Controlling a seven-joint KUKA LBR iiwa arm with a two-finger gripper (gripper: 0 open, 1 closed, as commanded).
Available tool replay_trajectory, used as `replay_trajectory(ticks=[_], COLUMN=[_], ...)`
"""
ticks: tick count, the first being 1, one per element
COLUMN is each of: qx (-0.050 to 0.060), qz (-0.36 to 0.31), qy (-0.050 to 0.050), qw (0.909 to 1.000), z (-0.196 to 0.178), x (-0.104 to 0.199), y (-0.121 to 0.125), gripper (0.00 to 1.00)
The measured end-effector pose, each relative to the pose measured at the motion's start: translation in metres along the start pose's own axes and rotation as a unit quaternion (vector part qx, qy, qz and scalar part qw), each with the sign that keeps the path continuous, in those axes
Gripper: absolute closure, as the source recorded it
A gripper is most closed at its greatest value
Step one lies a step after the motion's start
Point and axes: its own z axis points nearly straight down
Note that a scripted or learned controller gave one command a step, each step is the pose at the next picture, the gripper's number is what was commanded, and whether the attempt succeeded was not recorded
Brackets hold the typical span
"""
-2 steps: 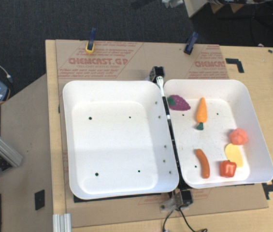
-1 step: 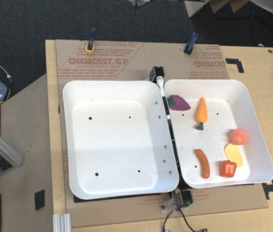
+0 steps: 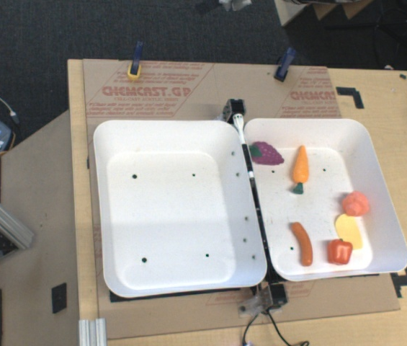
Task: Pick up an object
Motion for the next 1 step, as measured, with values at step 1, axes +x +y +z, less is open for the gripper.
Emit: replay_trajectory(ticks=[1], qx=[0.0], qz=[0.0], qy=[0.0], qw=[1.0], z=[0.0001], x=[-0.0244], y=[0.0], gripper=[1.0])
